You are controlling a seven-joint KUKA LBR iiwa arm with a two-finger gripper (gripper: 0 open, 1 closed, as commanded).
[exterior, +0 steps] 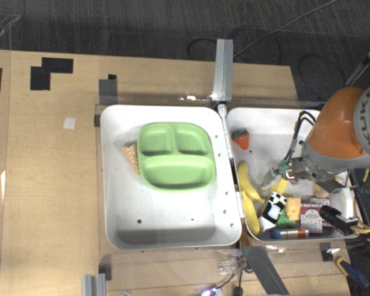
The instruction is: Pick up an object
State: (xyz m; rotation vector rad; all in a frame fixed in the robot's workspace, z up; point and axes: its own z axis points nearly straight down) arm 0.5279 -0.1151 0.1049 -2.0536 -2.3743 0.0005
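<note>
Camera view shows the end effector (288, 172) low in the right bin (265, 125), just above a heap of toys, and I cannot tell what it is doing. A banana (249, 197) lies along the bin's left wall. A green plate (175, 155) sits in the left bin (120, 184).

Grey arm (351, 128) from the right, wrist down, pincer (288, 172) low
</note>
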